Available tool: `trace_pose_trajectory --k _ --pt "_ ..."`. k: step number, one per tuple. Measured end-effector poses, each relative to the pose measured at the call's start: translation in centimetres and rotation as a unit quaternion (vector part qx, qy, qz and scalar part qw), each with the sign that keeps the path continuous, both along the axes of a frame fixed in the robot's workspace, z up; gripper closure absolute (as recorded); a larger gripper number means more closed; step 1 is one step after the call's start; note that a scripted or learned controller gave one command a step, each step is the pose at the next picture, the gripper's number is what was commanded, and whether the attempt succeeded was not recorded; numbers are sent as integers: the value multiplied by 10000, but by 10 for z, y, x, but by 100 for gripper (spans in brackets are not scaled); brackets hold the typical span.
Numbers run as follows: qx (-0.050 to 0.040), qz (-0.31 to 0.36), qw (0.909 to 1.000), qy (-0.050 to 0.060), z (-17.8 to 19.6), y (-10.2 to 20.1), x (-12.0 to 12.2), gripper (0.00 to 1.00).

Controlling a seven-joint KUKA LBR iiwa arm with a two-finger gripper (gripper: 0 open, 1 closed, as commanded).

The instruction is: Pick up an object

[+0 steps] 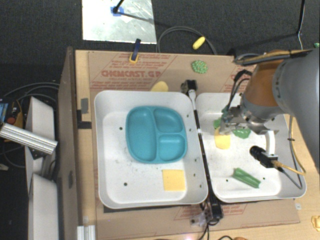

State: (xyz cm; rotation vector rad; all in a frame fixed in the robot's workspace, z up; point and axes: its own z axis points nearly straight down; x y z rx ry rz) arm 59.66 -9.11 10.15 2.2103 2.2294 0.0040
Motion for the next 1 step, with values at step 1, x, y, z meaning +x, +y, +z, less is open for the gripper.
trace_pose_trajectory --k 1 --pt "-9 -55 10000 16 16 -37 -26 100"
